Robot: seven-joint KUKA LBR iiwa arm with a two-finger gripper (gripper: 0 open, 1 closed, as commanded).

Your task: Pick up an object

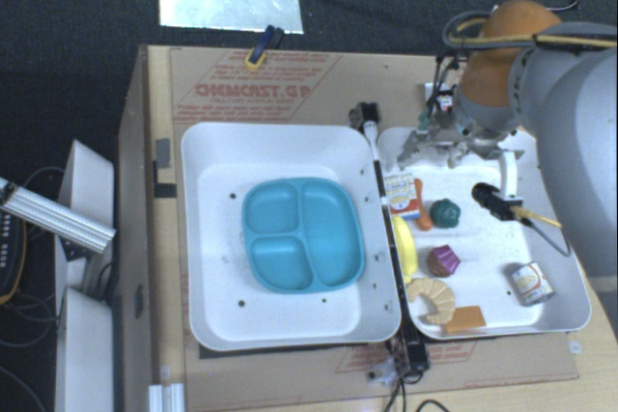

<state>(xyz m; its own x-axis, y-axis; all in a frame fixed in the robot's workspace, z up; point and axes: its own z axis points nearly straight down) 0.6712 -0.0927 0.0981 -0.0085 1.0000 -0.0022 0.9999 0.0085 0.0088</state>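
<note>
My gripper [442, 150] hangs over the far end of the right bin [570, 304], above its back wall. Just in front of it and to the left lies an orange and white carton [401, 194]. A dark green round object [445, 213] lies nearer the bin's middle. Further forward are a yellow banana [407, 247], a purple object [443, 259], a croissant [432, 298], a flat orange-brown block [467, 317] and a small can [530, 283]. Nothing shows between the gripper's tips.
The left bin [208, 207] holds a blue divided plate [301, 234]. A raised divider [384, 227] runs between the two bins. The arm's grey body [570, 111] reaches in from the right, over the right bin's far corner.
</note>
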